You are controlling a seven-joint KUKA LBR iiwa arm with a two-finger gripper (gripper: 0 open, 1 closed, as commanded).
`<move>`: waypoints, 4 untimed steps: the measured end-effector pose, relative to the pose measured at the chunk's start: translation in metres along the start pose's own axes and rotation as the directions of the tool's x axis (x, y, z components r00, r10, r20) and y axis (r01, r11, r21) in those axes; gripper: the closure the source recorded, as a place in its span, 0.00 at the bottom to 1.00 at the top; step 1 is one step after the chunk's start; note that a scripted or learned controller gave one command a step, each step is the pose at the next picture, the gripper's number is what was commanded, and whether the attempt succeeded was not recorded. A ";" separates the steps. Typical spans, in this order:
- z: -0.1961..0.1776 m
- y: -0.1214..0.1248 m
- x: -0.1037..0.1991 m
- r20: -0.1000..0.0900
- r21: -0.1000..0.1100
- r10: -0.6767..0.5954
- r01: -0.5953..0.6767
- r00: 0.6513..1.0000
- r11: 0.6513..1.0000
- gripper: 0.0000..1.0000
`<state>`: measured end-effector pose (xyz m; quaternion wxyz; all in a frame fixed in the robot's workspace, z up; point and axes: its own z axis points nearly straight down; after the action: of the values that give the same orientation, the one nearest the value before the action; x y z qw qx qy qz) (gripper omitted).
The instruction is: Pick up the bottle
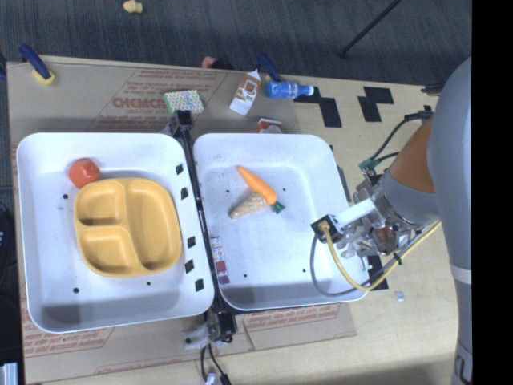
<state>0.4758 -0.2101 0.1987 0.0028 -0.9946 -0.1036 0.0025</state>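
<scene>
I locate the bottle (287,91), blue with a clear neck end, lying on its side on the desk (417,327) near the far edge, outside both bins and just beyond the far rim of the right bin (264,291). The claw (353,235) sits over the right rim of that bin, near its right near corner, well apart from the bottle. I cannot tell from this view whether the claw is released or clenched; cabling and a yellow hose loop (333,271) obscure it. Nothing is visibly held.

Procedure, as I judge it: lift clear of the bin rim, travel toward the far edge, align the grasp across the bottle's short axis, then descend. A lying bottle will likely roll if struck off-centre.

Surroundings: a small carton (245,93) lies just beside the bottle's left end, and a second small packet (269,124) rests near the bin's far rim. Either could be caught in the grasp. A blue clamp (266,65) sits just behind the bottle. In the right bin lie a carrot (256,184) and a pale corn-like piece (247,207). The left bin (40,295) holds a yellow divided tray (127,224) and a tomato (83,171); neither obstructs the route.
</scene>
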 end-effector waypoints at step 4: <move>-0.019 0.001 0.000 -0.002 -0.002 0.000 0.000 1.000 1.000 1.00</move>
<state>0.4763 -0.2108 0.2172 0.0021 -0.9946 -0.1037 0.0011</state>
